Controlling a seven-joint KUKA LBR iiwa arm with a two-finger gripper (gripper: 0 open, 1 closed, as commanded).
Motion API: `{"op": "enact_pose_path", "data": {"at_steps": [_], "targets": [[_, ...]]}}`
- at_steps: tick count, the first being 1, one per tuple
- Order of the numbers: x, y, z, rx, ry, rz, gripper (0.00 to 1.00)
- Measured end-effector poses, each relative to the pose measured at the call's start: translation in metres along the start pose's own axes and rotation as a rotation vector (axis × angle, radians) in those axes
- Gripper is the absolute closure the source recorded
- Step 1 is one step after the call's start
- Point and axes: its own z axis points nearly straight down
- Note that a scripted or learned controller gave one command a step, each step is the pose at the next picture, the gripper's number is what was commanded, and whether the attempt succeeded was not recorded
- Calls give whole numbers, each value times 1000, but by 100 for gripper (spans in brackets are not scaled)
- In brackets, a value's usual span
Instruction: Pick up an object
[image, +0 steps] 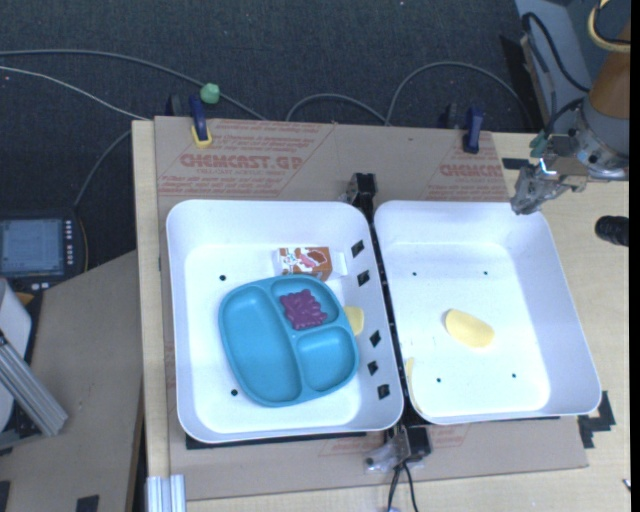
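Above right bin (560, 330) far corner: gripper (527, 197) | grasp state unreadable | yellow object (469, 328) inside

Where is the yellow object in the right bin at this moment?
In the camera view, the yellow object lies alone on the floor of the right bin, slightly toward its near side, well below the gripper at the bin's far right corner.

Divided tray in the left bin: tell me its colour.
The divided tray is turquoise blue, seen clearly in the camera view.
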Motion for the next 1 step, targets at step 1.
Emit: {"op": "enact_pose_path", "data": {"at_steps": [1], "targets": [[55,6,8,10,4,-4,100]]}}
